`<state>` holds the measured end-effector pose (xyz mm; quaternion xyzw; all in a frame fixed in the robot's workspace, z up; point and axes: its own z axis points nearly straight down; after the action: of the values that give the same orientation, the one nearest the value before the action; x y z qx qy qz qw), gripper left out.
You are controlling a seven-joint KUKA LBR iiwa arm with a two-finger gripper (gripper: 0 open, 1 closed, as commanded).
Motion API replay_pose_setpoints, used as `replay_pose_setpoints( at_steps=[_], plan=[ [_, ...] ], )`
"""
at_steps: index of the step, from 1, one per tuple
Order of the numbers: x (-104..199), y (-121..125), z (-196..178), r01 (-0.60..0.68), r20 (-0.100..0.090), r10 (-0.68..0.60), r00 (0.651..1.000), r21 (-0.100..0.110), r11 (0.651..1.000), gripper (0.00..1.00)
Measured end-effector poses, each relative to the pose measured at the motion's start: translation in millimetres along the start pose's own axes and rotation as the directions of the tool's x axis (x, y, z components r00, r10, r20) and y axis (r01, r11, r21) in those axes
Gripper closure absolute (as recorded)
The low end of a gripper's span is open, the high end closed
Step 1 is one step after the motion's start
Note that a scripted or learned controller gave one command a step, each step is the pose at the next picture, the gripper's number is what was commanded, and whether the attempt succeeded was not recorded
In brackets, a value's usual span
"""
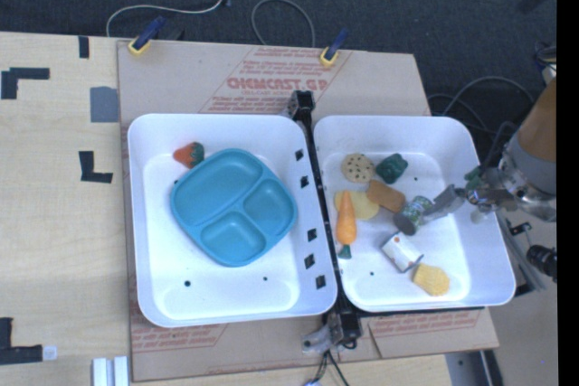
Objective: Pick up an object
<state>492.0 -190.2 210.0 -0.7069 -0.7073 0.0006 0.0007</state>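
One fixed camera looks down on me at a slant from above the surface [54, 194], taking in both bins beside my gripper [409, 220].

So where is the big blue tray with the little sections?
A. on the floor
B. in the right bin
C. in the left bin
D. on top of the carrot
C: the blue tray lies flat in the left bin, with a small red and green toy near its upper left corner.
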Motion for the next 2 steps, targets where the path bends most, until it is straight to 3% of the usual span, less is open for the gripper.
replay_pose_setpoints(
  at_steps=[1, 2],
  plan=[
    [4.5, 91.0, 69.8, 0.005, 0.001, -0.005, 1.000, -0.002, 1.000, 0.00],
    [65.8, 158.9, 124.8, 0.008, 0.001, -0.008, 1.000, -0.007, 1.000, 0.00]
  ],
)
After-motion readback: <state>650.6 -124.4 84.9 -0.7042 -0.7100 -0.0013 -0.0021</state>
